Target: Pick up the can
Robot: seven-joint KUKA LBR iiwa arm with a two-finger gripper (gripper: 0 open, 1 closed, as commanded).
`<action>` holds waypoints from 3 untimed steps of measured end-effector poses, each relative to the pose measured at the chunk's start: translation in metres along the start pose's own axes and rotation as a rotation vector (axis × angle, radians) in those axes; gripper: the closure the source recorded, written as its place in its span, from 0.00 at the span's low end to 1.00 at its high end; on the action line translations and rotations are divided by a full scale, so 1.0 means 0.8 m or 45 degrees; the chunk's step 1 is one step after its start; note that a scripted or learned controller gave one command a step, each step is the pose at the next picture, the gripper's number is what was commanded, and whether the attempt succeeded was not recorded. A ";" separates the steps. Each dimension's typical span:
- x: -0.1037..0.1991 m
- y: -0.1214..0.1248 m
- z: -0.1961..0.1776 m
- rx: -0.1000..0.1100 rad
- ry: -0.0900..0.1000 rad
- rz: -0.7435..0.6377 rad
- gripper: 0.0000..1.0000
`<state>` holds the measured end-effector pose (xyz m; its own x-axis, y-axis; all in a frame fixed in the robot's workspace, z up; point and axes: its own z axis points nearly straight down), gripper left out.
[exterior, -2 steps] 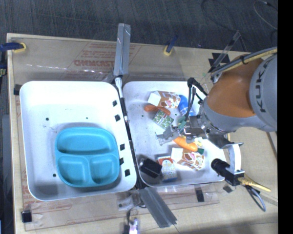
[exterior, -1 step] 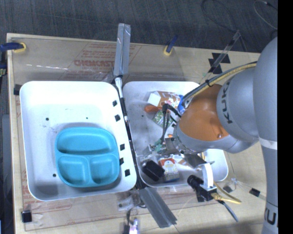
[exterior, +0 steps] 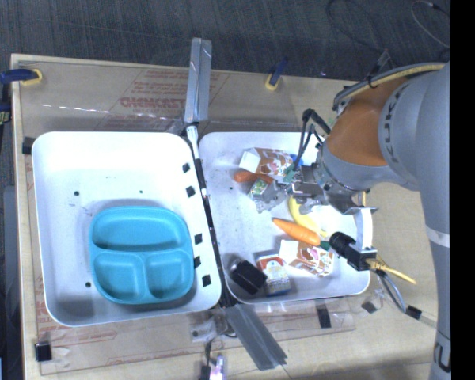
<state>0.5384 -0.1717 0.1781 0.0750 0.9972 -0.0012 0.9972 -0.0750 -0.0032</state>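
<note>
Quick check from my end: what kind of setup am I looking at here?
Probably a lab bench for robot grasping trials, not a kitchen. A KUKA arm reaches over two white bins: one bears a blue divided tray, the other toy food such as a carrot. Clamps grip the bench edge.

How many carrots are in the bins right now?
2. One carrot lies mid right bin beside the banana; a smaller carrot lies near the back by a carton. The arm may hide more.

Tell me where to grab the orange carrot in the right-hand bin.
Grip the tapered orange carrot at its middle, from straight above, closing across its length: it lies flat and diagonal, with the yellow banana close on one side.
</note>
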 end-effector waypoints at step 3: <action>0.037 0.039 0.099 0.008 0.003 0.217 1.00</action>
<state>0.5717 -0.1446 0.0991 0.2432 0.9700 0.0001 0.9699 -0.2432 -0.0091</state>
